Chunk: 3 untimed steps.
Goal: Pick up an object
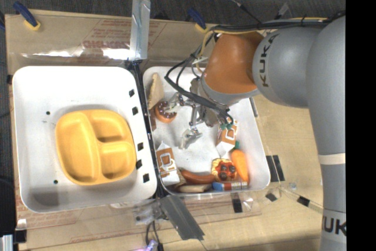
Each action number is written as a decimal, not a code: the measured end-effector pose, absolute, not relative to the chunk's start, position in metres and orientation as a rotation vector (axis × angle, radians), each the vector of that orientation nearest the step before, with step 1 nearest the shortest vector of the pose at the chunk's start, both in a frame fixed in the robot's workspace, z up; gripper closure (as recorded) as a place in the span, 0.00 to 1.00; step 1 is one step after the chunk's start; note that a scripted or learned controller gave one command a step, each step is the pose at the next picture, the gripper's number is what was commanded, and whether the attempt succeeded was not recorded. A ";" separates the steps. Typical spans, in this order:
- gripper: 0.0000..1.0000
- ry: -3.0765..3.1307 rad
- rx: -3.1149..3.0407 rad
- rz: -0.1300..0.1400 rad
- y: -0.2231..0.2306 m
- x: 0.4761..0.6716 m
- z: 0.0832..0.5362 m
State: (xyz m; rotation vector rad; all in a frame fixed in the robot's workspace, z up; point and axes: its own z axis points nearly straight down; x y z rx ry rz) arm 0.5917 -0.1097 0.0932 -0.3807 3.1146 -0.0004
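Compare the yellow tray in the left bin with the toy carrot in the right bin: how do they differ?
The yellow tray is far larger than the toy carrot. The tray is yellow with compartments; the carrot is orange and tapered. The tray lies alone in its bin; the carrot sits crowded among other toys. Both lie flat, untouched.

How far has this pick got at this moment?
Done: the gripper is down inside the right bin, over bare floor among the toys. In hand: nothing visible between its fingers. Left: grasp and lift something, such as the carrot. The yellow tray sits in the left bin.
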 end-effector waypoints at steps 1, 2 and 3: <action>0.00 3.111 -0.431 -0.003 -0.174 0.545 0.113; 0.00 3.136 -0.225 0.003 -0.120 0.566 0.092; 0.00 3.125 -0.332 -0.001 -0.169 0.529 0.119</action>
